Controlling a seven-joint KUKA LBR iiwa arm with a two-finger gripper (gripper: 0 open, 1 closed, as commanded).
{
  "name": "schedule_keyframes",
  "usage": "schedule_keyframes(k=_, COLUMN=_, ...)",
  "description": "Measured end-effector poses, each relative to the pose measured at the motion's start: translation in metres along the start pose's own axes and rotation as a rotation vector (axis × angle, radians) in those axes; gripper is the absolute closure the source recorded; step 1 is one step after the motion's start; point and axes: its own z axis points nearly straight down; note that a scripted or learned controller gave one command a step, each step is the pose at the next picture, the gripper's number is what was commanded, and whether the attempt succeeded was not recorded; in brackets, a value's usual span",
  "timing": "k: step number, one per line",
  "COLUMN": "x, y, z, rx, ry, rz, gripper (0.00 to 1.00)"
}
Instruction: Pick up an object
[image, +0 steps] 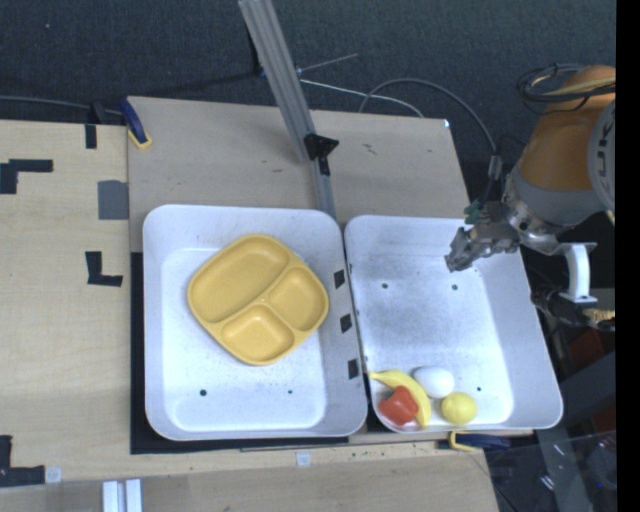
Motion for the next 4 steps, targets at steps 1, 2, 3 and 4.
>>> schedule_keyframes(k=1, x=0.060, y=-0.004, z=-0.003, rx=0.001, ry=0.000, rz=-0.001, gripper=1.00)
schedule_keyframes(k=2, x=0.112, y=-0.021, z=0.008, rx=0.003, ry=-0.001, rz=0.000, gripper=1.00)
schedule_keyframes(k=3, x=0.172, y=-0.042, z=0.006, rx=0.003, ry=0.000, rz=-0.002, gripper=1.00)
schedule_keyframes(k=4, x=0.228, y=-0.046, z=0.008, rx=0.003, ry=0.000, rz=-0.002, gripper=1.00)
